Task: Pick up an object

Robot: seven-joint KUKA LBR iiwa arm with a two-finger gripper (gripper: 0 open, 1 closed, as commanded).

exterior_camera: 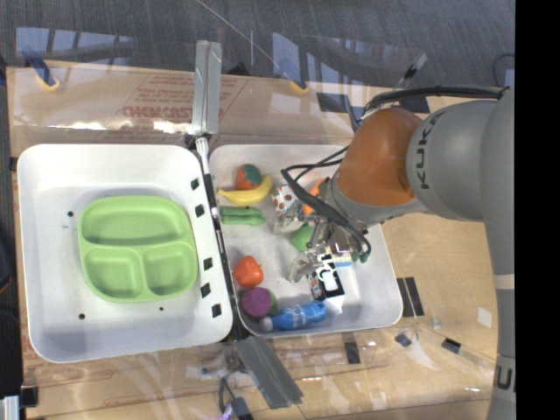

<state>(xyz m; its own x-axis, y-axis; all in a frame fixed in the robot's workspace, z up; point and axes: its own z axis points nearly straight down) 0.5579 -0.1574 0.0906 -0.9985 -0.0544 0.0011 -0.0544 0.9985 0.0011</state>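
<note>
In the right bin [378,297], the gripper [319,265] hangs low over a half-hidden green object [301,237]; cables blur it, so I cannot tell its state.

I have the grey arm [459,160] reaching in from the right, its orange band [378,157] sitting just above the wrist and black cables looping over it. The end effector [319,265] points down and leftward; I cannot make out how its tip is set.
</note>
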